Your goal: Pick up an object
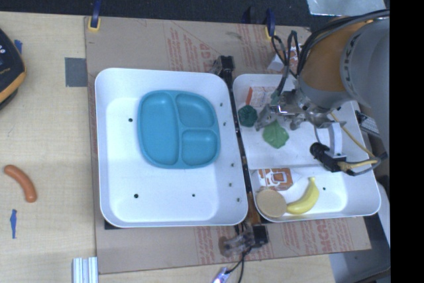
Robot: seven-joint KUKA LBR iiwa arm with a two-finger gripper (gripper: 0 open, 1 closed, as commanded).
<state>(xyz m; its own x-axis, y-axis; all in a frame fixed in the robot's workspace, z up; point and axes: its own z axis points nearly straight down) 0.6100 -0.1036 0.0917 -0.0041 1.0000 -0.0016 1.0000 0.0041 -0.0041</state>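
Observation:
My gripper (277, 114) hangs low over the back half of the right bin (358, 205), under the grey arm with its orange band. A light green lump (276, 136) lies just in front of the gripper, close to its tip or touching it. To the gripper's left a dark green round piece (248, 116) rests against the bin's left wall. Near the front of the bin lie a yellow banana (304, 198) and a tan disc (269, 203), touching each other. A small printed card (275, 177) lies flat behind them.
The left bin (112, 202) holds a blue divided plate (178, 128). A sausage (21, 183) lies on the bench at the far left. Black cables (338, 161) loop off the arm over the right bin's middle.

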